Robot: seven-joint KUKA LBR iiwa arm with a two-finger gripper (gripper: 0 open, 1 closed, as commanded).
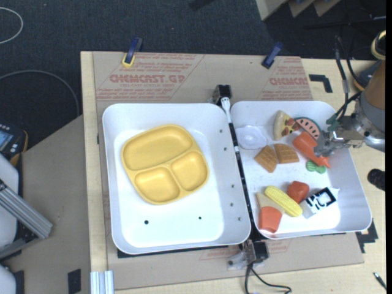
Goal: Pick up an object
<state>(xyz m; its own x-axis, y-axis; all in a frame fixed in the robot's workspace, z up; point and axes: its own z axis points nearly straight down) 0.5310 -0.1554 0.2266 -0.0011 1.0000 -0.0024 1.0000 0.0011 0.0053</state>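
Right, the carrot (308,147) lies by the right bin's (354,216) far-right wall, long axis slanting, green tip toward the near side. Directly over it sits the gripper (324,144); how wide it stands, I cannot tell. It should straddle the short width, clear of the watermelon slice (308,127) just beyond.

Robotics lab: clamped cardboard bench (184,72), white bins (116,164), loose cables (257,280).

Two shallow white bins (116,164); one yellow three-compartment plastic plate (164,163); roughly ten small toy foods (283,201); two clamps (130,52).
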